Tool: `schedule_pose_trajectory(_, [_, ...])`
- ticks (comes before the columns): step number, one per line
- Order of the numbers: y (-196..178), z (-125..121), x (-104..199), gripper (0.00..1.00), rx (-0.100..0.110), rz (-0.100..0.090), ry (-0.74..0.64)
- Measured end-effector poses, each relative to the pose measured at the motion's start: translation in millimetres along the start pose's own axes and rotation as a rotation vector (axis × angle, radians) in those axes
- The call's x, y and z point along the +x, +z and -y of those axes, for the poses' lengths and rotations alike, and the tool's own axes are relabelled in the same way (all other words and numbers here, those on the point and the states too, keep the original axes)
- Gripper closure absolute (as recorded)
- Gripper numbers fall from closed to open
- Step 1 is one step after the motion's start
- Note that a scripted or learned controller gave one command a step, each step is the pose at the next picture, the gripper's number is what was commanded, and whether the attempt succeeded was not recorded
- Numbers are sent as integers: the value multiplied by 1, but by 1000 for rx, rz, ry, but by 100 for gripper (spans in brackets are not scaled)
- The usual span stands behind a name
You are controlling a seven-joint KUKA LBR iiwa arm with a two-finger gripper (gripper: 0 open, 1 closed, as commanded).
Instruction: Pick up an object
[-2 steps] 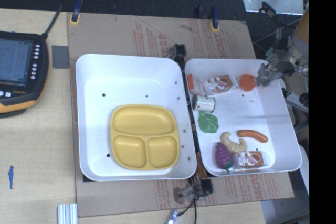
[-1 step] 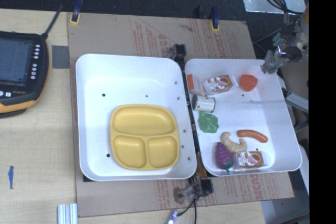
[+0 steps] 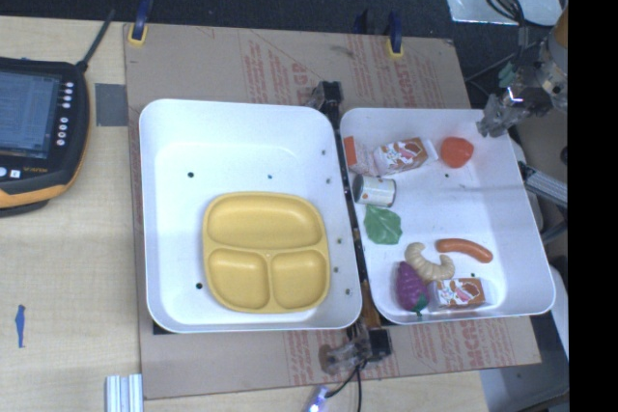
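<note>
I take the candidates for the pick to be the items in the right bin [image 3: 526,207], right of centre in the frame: a red tomato [image 3: 457,151] near its upper edge, a snack packet [image 3: 402,154] just left of that, an orange block [image 3: 350,151] against the left wall, a small can [image 3: 376,191] below the packet, a green leaf piece [image 3: 383,226] under the can, a sausage [image 3: 464,251] toward the lower right, and a clustered group at the bottom: a pale curved piece [image 3: 426,261], a purple grape bunch [image 3: 409,286] and a second packet [image 3: 460,293], touching or nearly so. The gripper [image 3: 504,111] sits at the upper right corner of this bin, over the rim; I cannot tell from this view whether the jaws are parted or closed, and nothing shows between them; I judge the step to be approach, with no grasp made.

Next move, in my judgement: travel inward and descend on an isolated item; the tomato is nearest and stands apart from its neighbours, as does the sausage; the bottom cluster and the wall-hugging block leave poor finger room.

The left bin [image 3: 174,150] holds a yellow divided tray [image 3: 266,251]; a pendant [image 3: 34,130] lies on the counter [image 3: 58,304] at far left.
</note>
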State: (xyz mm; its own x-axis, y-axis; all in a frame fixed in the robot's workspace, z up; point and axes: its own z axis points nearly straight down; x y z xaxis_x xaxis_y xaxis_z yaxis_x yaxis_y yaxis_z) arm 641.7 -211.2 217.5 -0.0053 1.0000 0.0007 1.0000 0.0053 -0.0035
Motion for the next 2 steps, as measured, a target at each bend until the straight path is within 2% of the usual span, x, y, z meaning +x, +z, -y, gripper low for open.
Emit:
schedule_pose_trajectory(1, [30, -15, 39, 100, 1, 1, 0])
schedule_pose_trajectory(2, [0, 4, -1, 100, -3, 2, 3])
